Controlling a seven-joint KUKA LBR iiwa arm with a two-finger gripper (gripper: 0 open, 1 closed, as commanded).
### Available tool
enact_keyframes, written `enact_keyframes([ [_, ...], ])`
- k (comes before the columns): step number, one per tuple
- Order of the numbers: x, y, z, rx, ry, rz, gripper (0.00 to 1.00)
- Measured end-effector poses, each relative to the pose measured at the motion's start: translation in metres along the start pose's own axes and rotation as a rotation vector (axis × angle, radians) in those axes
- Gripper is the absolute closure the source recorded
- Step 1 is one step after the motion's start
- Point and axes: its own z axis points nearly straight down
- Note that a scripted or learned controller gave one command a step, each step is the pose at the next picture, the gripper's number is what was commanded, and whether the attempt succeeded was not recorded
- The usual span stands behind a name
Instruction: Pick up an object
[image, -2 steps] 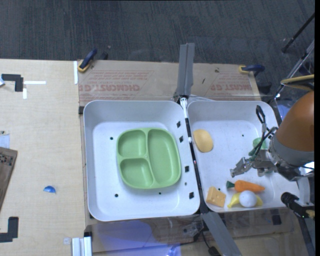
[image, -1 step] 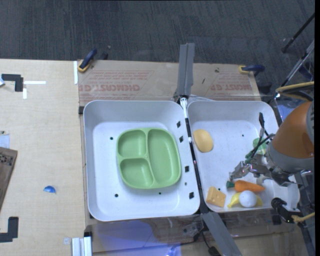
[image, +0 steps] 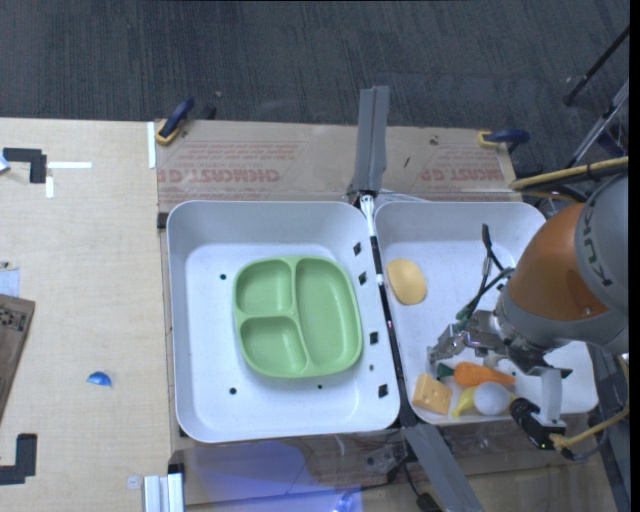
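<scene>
- The tool (image: 450, 345) hangs low inside the right bin (image: 440, 225), just above a cluster of small items at that bin's near edge; whether it is open or closed cannot be told.
- Candidates for picking lie in the right bin: an orange carrot-like piece (image: 482, 375), a pale yellow wedge (image: 432, 394) and a white ball (image: 490, 400), crowded together and touching.
- A smooth yellow oval (image: 406, 281) sits apart, nearer the bin's far left wall.
- Risk: the crowding could let the tool nudge neighbours aside or close on two at once; the rounded, glossy shapes look liable to slip.
- In the left bin (image: 190, 300), a matte green divided plate (image: 298, 316) rests flat.
</scene>
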Motion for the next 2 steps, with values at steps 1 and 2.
enact_keyframes([
  [1,-0.069,0.010,-0.001,-0.003,-0.001,-0.122,0.00],
  [2,-0.068,0.041,-0.071,-0.002,-0.002,0.092,0.00],
])
